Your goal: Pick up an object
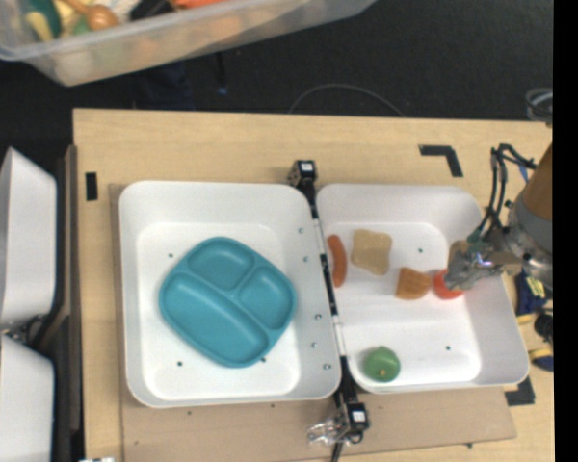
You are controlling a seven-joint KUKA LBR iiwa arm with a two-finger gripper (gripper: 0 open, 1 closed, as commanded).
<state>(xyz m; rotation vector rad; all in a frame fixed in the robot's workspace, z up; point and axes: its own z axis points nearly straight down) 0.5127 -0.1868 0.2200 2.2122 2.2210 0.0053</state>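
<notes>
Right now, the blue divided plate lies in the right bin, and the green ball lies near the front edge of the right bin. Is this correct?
Not quite. The camera view shows the blue divided plate in the left bin, not the right one. The rest holds: the green ball lies near the front edge of the right bin.
</notes>
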